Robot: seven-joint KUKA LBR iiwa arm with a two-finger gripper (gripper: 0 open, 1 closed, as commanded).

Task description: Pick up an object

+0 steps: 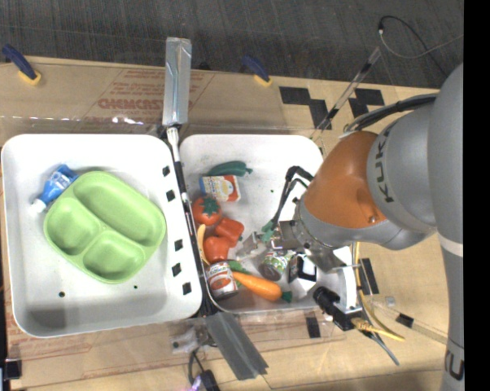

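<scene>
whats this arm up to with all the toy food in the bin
The grey arm reaches into the right bin from the right. Its gripper is low among the toy food, close to the carrot, the small can and the red pepper. Whether it holds anything can't be told from here. The left bin holds a green divided plate and a blue bottle.

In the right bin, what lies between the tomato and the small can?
A red pepper lies between the tomato and the can, touching both or nearly so; the camera view shows it.
</scene>
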